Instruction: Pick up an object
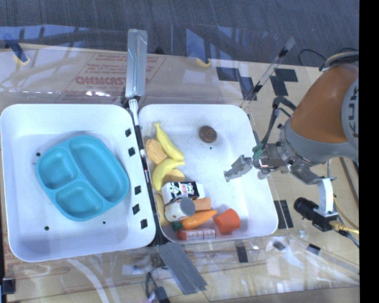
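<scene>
My gripper (238, 168) hangs over the right side of the right bin (230, 115), and nothing shows between its fingers. Along the bin's left wall lie two yellow bananas (167, 158) and a tan bread-like piece (155, 151). Below them sit a small black-and-white carton (182, 190), an orange carrot (199, 219), a red-orange block (227, 221) and a red stick-shaped item (197, 234). A small brown round piece (207, 134) rests near the bin's far wall, left of and above the gripper.
The left bin (16, 188) holds a blue divided plate (82, 177). A grey bar (136, 62) rises at the divider between the bins. The arm's orange band (325, 103) and grey wrist stand over the right bin's right rim.
</scene>
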`<state>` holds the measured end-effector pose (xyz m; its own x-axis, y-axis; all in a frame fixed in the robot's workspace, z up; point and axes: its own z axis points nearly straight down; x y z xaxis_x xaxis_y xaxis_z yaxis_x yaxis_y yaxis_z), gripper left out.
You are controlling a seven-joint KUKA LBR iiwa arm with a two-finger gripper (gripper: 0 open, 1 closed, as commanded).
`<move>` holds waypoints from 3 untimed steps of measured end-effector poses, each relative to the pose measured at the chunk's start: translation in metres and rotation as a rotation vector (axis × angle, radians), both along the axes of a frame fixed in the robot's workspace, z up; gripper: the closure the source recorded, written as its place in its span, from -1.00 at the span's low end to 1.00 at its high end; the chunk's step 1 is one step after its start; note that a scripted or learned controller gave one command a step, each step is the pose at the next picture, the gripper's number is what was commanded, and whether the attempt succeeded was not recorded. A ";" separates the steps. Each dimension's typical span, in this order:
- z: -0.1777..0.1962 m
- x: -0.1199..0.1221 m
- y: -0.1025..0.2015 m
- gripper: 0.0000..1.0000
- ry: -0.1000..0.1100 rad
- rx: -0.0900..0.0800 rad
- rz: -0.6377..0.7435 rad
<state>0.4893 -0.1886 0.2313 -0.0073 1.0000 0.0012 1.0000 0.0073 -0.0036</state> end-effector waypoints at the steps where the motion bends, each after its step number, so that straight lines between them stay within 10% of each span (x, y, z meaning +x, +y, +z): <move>1: -0.114 0.007 0.060 -1.00 -0.009 -0.001 0.131; 2: -0.122 0.028 0.038 -1.00 -0.030 0.002 0.203; 3: -0.051 0.061 0.054 -1.00 -0.006 -0.001 0.371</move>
